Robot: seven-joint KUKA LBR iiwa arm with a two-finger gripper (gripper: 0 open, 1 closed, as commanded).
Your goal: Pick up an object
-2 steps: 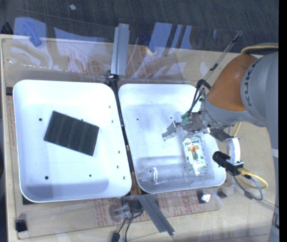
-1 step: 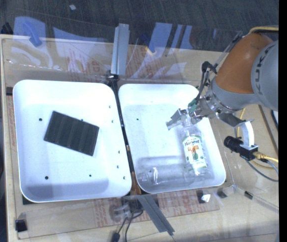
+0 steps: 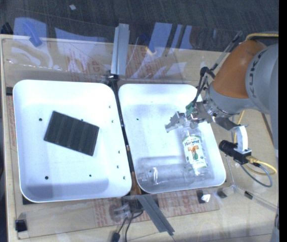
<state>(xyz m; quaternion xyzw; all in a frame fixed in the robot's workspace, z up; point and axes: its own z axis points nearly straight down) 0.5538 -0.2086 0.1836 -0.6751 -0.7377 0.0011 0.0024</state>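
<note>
In the left bin [image 3: 22,135], a flat dark pad [image 3: 72,132] lies mid-floor: thin, hard to pinch. In the right bin [image 3: 128,100], I'd target the small labelled bottle [image 3: 195,153] by the right wall: light, stiff, likely slippery, best grabbed across its body. My gripper [image 3: 180,121] hovers just above its cap, fingers spread, holding nothing.

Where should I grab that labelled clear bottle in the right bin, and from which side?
Probably grip the labelled bottle across its body at the label, coming straight down from above. It lies flat, lengthwise near the right bin's right wall, cap toward the gripper, so fingers should close across its narrow width, left-right in the camera view.
</note>
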